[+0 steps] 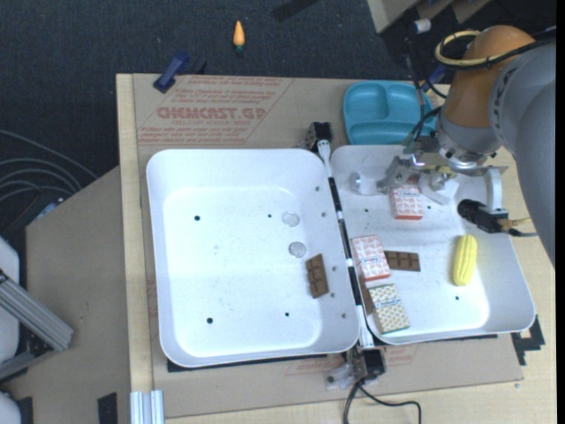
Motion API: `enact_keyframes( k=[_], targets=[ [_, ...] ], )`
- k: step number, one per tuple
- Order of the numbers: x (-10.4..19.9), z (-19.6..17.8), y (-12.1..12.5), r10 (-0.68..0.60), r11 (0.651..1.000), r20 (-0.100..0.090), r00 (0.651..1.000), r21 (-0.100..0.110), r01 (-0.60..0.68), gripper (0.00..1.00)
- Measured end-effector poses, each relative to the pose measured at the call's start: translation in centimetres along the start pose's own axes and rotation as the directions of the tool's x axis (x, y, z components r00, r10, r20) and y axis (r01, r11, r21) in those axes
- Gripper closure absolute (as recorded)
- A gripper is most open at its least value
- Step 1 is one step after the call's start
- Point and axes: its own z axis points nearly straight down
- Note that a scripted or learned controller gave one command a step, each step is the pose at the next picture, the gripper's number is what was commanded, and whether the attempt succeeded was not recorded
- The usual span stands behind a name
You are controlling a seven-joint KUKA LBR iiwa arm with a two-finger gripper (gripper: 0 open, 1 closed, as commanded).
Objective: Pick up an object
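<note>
Bench board (212, 113) bears two white bins (238, 254) — dark carpet (79, 25) around; end effector (410, 173) grip unclear.

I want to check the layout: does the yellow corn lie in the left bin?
No, the corn lies in the right bin, near its right wall, while the left bin holds a brown bar.

This is a robotics lab or test cell, not a home or shop. A grey industrial arm (521, 87) with an orange band reaches over a bare wooden surface (221, 104) stencilled with a maker's name, where two shallow white bins (168, 175) sit clamped side by side. Loose cables (35, 175) trail over dark carpet (88, 25) on the left, and an aluminium framing rail (35, 312) lies beside the surface.
</note>
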Motion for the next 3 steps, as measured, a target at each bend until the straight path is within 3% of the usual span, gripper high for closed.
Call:
enact_keyframes(
  k=[1,2,3],
  targets=[
    [0.7,0.0,0.0,0.000,1.000,0.000,1.000,0.001,0.000,0.00],
    [-0.4,1.5,-0.5,-0.001,1.000,-0.019,1.000,0.016,0.001,0.00],
    [-0.6,1.6,-0.5,-0.001,1.000,-0.019,1.000,0.017,0.001,0.00]
  ],
)
